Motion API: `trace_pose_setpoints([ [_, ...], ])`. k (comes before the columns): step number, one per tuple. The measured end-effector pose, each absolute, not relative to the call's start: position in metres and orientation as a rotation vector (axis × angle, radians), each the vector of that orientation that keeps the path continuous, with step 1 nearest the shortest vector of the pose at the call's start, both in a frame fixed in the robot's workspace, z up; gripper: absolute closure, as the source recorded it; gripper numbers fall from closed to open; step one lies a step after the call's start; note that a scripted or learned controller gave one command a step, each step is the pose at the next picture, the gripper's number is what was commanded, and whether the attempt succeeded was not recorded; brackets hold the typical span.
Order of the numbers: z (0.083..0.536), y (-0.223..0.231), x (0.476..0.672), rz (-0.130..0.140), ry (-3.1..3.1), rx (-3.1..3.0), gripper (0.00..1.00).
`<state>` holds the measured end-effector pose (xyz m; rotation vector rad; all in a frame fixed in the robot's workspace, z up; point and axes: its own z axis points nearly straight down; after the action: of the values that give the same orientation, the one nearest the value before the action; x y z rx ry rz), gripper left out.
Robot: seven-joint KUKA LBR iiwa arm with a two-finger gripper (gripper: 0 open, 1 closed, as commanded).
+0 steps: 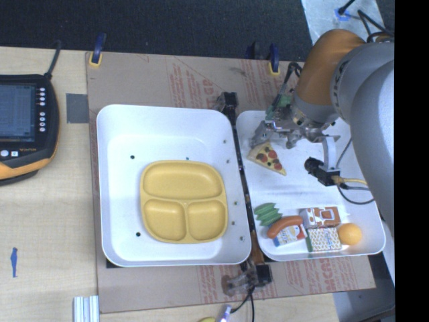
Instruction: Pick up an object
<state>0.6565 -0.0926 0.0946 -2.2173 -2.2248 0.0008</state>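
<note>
Pizza slice [268,158]: a flat toy wedge, pale crust with red and green toppings, lying in the far part of the right bin [295,192], close to the wall shared with the other bin.
Gripper [273,134]: right over the slice's far edge, grey metal, hanging off the orange-banded wrist. Open or closed, I cannot tell from this angle, and I cannot tell whether it touches the slice.
Writing, cardboard sheet [167,79]: red print runs across the brown sheet under both bins, too faint to read.
Writing, boxes: two small cartons at the near end, a red-and-white box [320,216] and a speckled box [324,239] just beside it. Both are printed, neither is legible.
Left bin [120,180]: smooth white plastic with rounded corners, carrying one yellow tray [182,200].
Tray shape: glossy and rounded, three compartments, one long across the far side and two smaller on the near side.
Green pod [267,212]: one ribbed, leafy-looking piece, near the dividing wall.
Sausage [285,225]: one, orange-red and smooth, just beside the pod, resting on a white packet [290,237].
Orange ball [349,234]: one, round and matte, touching the speckled box.
Right bin count: seven loose things, six of them clustered at the near end, and the slice well apart.
Pendant [23,129]: black and orange, screen lit, on the wooden bench [47,233] at the left. Its screen text is too small to read.
</note>
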Motion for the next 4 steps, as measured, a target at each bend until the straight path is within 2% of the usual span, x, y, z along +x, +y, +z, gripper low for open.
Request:
trace_pose_setpoints([
  [1,0.092,-0.092,0.656,0.002,-2.225,-2.215,0.0],
  [2,0.092,-0.093,0.636,0.005,-2.223,-2.216,0.0],
  [3,0.092,-0.11,0.657,0.001,-2.223,-2.218,0.0],
  [4,0.092,-0.094,0.656,0.004,-2.223,-2.215,0.0],
])
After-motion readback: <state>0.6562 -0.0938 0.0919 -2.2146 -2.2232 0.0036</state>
